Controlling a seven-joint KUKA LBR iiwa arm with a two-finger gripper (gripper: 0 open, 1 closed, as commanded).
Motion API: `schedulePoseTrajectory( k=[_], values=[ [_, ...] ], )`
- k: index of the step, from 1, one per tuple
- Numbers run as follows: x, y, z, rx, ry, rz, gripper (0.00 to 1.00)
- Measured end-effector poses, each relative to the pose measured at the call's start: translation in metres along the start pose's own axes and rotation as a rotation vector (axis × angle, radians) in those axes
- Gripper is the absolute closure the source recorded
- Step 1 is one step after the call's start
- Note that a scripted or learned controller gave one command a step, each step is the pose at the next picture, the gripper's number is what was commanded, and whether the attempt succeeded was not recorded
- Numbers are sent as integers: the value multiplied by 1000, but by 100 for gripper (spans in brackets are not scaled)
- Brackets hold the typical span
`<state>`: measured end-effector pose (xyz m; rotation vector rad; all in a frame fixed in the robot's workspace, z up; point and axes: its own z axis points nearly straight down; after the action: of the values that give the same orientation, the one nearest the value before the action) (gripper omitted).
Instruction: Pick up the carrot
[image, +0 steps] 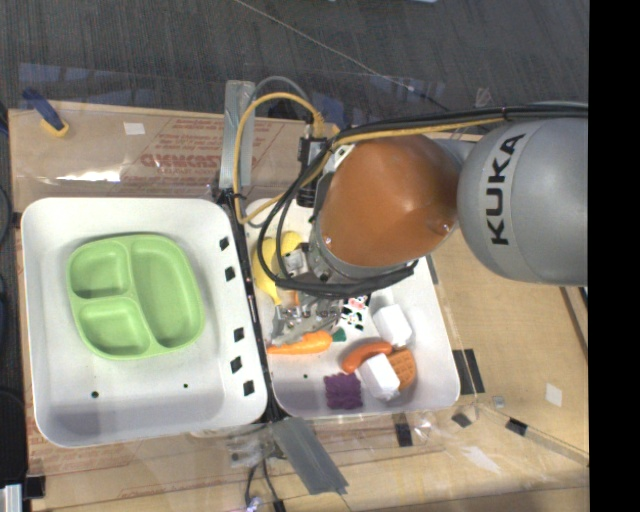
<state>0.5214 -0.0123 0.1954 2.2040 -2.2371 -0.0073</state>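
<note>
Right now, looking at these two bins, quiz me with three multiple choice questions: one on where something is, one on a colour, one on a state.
1. Where does the carrot lie?
A. In the right bin
B. On the green tray
C. On the bench outside the bins

2. What colour is the divided tray in the left bin?
A. Purple
B. Green
C. Orange

3. How does the carrot rest?
A. Standing on end
B. Lifted in the air
C. Lying flat on the bin floor

Answers: 1 A, it lies in the right bin, just under the claw. 2 B, the tray is light green. 3 C, it lies on its side.
</note>
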Motion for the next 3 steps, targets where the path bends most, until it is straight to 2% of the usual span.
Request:
schedulePoseTrajectory(
  k=[1,2,3],
  values=[
    [-86,-52,-76,12,-1,-93,100],
    [-21,-134,-2,-2,0,-228,100],
    [44,-136,-39,9,2,-434,100]
  ],
)
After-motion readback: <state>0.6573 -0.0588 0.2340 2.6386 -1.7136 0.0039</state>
